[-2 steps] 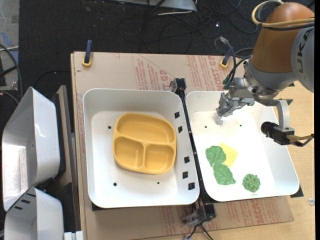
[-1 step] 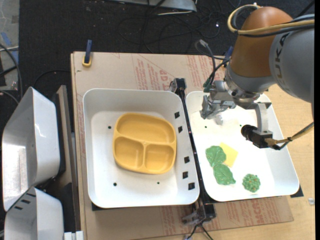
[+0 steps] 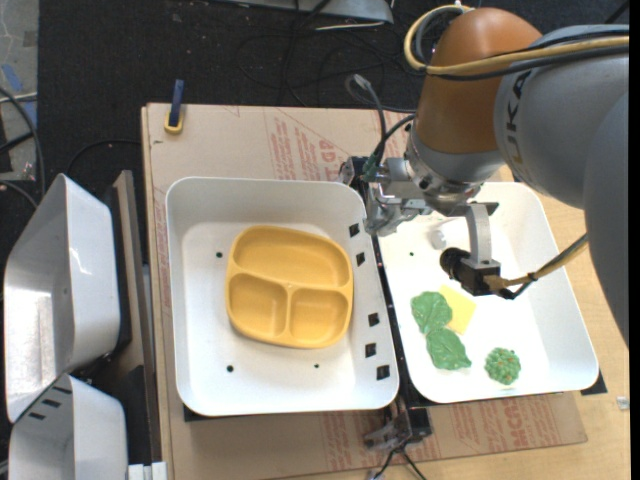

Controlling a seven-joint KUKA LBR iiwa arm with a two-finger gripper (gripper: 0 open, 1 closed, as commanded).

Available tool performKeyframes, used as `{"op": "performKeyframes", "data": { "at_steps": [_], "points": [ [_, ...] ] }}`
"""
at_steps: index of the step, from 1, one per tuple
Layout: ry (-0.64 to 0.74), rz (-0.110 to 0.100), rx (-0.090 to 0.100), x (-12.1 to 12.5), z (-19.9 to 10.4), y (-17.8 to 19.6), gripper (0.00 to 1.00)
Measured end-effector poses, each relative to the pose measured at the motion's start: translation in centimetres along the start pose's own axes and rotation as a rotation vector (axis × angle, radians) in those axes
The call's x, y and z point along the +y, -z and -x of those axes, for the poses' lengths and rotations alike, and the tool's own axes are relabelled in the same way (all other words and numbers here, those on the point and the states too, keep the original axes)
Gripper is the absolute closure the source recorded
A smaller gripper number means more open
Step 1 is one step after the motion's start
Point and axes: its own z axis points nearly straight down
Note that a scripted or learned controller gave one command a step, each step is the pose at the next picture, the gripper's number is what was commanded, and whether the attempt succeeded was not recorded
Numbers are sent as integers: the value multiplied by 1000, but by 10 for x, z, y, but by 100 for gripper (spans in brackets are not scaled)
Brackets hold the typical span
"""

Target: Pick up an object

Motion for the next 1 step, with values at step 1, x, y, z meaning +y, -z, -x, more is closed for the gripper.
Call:
{"op": "performKeyframes", "data": {
  "at_steps": [1],
  "points": [
    [0, 0, 0, 13, -50, -17, 100]
  ]
}}
